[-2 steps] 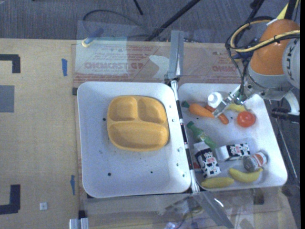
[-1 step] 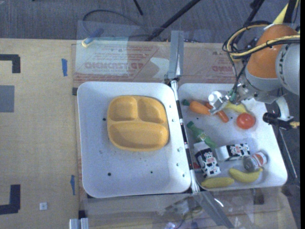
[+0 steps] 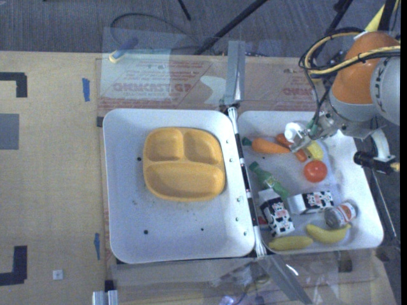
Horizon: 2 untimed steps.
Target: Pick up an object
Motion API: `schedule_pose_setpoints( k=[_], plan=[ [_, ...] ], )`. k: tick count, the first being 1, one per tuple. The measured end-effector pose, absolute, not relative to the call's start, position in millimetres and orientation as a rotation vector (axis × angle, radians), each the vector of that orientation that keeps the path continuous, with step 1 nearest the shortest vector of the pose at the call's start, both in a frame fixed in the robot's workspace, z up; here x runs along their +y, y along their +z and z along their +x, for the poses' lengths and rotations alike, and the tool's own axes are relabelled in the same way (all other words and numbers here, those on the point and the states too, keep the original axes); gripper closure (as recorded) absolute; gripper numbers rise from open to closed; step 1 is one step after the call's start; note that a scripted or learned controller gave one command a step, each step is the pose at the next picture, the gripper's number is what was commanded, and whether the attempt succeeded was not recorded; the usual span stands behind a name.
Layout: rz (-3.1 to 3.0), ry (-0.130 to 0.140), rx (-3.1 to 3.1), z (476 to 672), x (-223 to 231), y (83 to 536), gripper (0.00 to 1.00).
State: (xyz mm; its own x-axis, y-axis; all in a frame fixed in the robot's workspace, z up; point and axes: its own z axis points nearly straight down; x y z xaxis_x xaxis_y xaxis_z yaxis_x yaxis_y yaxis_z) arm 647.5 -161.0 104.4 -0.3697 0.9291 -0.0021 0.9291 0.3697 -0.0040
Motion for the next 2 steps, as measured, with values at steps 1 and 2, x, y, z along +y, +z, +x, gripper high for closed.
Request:
schedule_pose_setpoints(
  k=[1, 2],
  plan=[
    [-1.766, 0.004, -2.602, 648.8, -161, 107, 0.00],
    [-1.890, 0.001, -2.509, 632.3, -121, 85, 0.00]
  ],
)
